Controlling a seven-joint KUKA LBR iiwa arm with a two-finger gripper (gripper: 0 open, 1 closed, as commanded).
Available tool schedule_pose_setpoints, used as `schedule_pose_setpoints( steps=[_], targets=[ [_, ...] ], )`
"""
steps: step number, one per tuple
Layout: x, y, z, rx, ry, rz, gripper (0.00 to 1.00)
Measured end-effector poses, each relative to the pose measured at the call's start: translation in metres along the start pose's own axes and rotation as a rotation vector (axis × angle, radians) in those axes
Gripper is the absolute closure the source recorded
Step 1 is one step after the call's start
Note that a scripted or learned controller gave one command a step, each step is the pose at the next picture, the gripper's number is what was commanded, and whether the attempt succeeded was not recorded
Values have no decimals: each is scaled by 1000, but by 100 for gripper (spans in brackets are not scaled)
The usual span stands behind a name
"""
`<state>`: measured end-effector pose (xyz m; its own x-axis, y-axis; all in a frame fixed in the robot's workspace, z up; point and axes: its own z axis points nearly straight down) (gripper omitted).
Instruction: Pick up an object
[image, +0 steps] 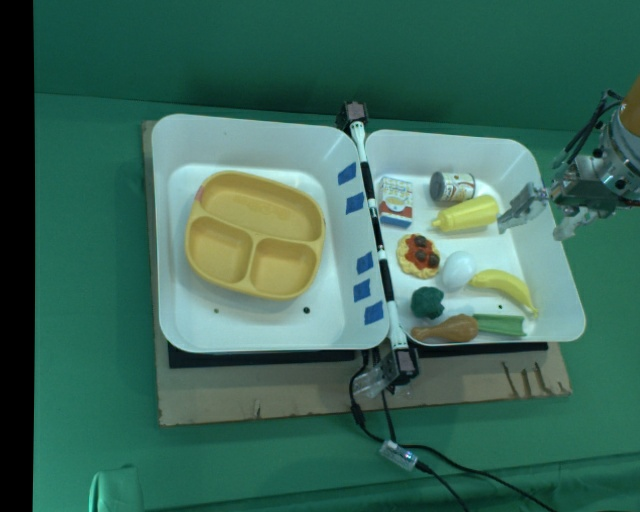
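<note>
Here's the tool (541, 213) hanging over the right edge of the right bin (560, 290), its two fingers spread apart with nothing between them, one finger (522, 207) reaching in over the bin's rim just beside the yellow mustard bottle (466, 214). That bottle lies on its side, long axis running nearly left to right with a slight upward tilt, narrow tip pointing left, broad end toward the tool. Just above it a small can (452, 186) lies tipped over, and to its left sits a little carton (396, 200). Lower down, a round pizza slice toy (418, 255), a white egg (458, 270), and a banana (505, 289) curving down toward the right. Along the near side: a green broccoli piece (428, 302), a chicken drumstick (446, 328) lying lengthwise left to right, and a celery stick (500, 324) touching its right end. Over in the left bin (180, 150), a yellow divided tray (256, 234) sits flat, three compartments facing up. Both bins rest on a cardboard sheet (250, 405) across the green counter (90, 300)
</note>
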<state>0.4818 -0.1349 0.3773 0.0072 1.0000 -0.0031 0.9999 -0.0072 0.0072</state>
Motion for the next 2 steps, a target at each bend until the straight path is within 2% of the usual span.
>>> schedule_pose_setpoints(
  steps=[1,2],
  targets=[
    [11,64,144,2,0,-1,0],
    [14,126,191,-10,-4,-1,0]
  ],
)
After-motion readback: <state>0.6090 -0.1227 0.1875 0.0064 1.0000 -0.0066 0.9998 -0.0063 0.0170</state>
